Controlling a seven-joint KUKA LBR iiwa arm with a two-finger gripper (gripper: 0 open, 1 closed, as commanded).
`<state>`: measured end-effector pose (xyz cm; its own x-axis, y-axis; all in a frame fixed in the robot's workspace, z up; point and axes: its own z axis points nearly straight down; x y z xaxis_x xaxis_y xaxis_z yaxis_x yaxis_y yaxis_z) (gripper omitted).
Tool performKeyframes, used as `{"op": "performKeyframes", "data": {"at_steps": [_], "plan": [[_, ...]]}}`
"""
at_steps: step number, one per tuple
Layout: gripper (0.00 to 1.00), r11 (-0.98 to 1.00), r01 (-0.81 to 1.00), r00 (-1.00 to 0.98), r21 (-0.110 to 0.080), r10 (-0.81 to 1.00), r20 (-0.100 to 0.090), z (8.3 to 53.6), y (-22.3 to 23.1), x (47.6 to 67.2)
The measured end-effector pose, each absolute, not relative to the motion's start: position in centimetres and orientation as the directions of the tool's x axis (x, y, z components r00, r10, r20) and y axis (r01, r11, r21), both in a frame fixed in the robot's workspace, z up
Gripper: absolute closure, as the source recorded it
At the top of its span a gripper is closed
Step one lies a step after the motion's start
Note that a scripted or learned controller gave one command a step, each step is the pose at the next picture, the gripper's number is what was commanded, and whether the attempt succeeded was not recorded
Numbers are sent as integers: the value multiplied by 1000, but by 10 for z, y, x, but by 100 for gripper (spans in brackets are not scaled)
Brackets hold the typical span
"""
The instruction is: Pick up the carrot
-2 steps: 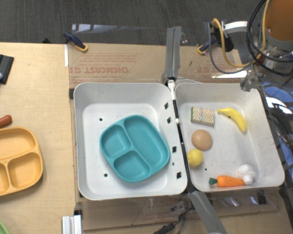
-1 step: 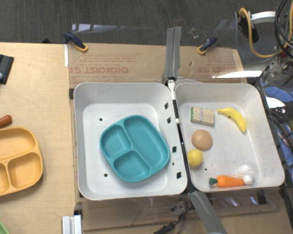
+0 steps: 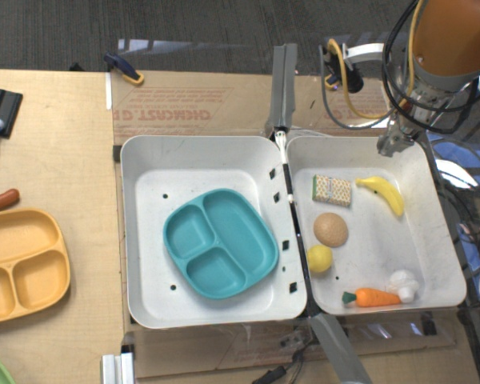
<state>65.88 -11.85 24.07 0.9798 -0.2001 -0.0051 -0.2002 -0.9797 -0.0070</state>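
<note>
The arm (image 3: 448,30) shows a broad, rounded orange band with a soft sheen, sitting above a grey metal wrist section. Black cables loop around the orange part and down along the wrist, some bundled close against the housing. Below, the grey gripper (image 3: 394,144) is a small, blocky metal piece, dull silver in tone, too small to make out screws or markings.

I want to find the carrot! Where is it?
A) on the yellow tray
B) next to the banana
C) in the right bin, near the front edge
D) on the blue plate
C: the carrot lies along the front wall of the right bin, beside a white object.
</note>
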Motion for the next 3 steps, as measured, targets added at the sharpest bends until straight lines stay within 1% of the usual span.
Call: {"op": "performKeyframes", "data": {"at_steps": [1,2,3], "plan": [[100,-976,-219,976,-7,-219,1,254,-180,658],[100,-971,-241,971,-7,-241,3,263,-221,660],[100,-980,-200,980,-8,-200,0,298,-138,660]]}}
